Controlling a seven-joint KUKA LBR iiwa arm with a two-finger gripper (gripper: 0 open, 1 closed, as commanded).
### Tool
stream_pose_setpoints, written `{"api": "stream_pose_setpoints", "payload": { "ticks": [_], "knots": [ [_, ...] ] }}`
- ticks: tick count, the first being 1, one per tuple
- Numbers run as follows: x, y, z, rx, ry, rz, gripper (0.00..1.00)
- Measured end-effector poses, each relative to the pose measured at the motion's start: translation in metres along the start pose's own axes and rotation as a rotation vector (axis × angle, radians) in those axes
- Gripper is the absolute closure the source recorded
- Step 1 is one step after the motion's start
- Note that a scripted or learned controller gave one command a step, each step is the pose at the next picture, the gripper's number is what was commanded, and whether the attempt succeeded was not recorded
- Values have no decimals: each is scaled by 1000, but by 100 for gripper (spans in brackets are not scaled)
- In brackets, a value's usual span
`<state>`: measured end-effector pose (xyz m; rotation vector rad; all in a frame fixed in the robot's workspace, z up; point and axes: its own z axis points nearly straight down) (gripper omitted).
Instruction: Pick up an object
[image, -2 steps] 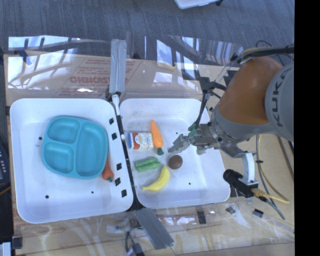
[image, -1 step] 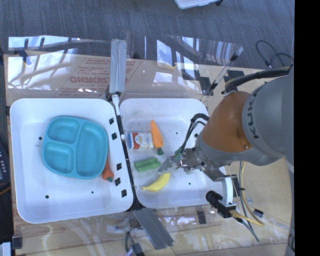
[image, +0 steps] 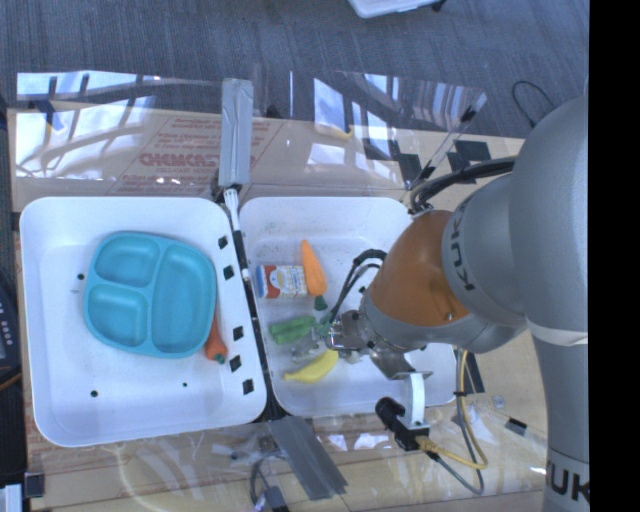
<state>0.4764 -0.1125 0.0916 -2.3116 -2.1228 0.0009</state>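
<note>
In the right bin (image: 345, 215) lie a small white and red carton (image: 281, 280), an orange carrot (image: 313, 267), a green vegetable (image: 291, 329) and a yellow banana (image: 313, 368). My gripper (image: 337, 336) is low in that bin, right beside the green vegetable's right end and just above the banana. The arm's orange band and grey wrist cover the bin's right half. Nothing is visibly lifted off the bin floor.
The left bin (image: 50, 400) holds a blue divided plate (image: 150, 293) with a second small carrot (image: 215, 345) against its lower right edge. A black-clipped divider (image: 240, 300) separates the two bins. Cables hang below the wrist near the front edge.
</note>
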Motion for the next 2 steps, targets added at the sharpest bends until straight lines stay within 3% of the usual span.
{"api": "stream_pose_setpoints", "payload": {
  "ticks": [1,2],
  "knots": [
    [0,0,-9,2,-1,-5,100],
    [31,43,-115,-1,-1,90,100]
  ]
}}
